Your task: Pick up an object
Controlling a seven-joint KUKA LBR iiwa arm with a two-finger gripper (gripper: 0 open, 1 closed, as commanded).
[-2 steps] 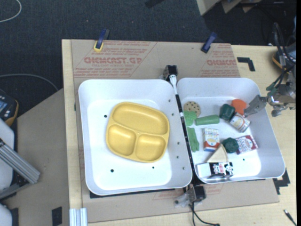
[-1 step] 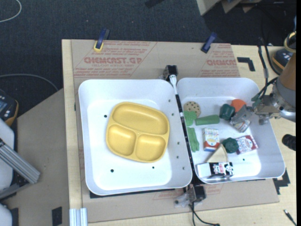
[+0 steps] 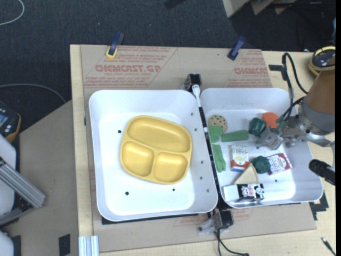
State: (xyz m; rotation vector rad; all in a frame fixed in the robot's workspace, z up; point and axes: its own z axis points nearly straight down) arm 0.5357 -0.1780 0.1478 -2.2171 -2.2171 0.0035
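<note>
1. The tool hangs low at the right of the frame, inside the right bin; whether it is parted or closed cannot be told.
2. Just left of it lies a dark green toy, probably light, rigid and slick.
3. Pinching across its narrow middle looks the safest hold.

The right bin holds a jumble of small things. A round cookie lies near its upper left corner, green bars along its left wall, and a black-and-white carton at its lower edge.
</note>
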